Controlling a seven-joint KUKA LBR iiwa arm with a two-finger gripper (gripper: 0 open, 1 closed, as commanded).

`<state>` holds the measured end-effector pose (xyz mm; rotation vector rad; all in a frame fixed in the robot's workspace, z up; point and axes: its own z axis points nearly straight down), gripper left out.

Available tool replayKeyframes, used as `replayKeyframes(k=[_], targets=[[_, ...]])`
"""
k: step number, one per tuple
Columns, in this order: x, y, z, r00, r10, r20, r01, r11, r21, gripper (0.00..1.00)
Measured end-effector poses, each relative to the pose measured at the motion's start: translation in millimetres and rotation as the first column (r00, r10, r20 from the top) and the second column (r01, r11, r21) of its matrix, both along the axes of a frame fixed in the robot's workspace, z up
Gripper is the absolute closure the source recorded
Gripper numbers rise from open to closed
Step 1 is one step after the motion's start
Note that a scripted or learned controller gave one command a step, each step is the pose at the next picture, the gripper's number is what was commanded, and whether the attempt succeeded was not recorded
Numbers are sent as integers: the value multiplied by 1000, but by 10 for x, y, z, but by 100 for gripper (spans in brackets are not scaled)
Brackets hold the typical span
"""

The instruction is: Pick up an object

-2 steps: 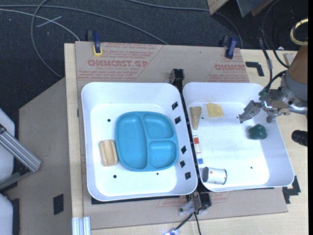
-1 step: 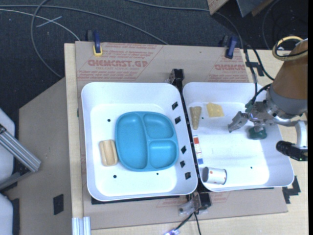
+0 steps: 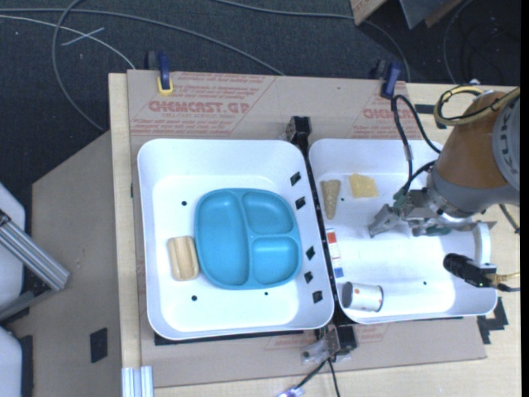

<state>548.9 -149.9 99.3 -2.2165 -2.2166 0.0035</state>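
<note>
Gripper low over right bin, arm reaching in from right. Finger state impossible to tell. Pointed toward yellow pieces.

Robotics laboratory test bench. A board bench printed with a supplier's name is held by blue clamps and carries two shallow white bins side by side. Loose cables trail over dark carpet; an aluminium frame rail stands at left, and a grey and orange robot arm reaches in.
</note>
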Motion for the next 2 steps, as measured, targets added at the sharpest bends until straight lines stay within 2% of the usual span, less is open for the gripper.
replayKeyframes(k=[1,2], targets=[[18,-7,146,1000,0,7,0,1000,-2,100],[-50,-35,746,1000,0,12,0,1000,-4,100]])
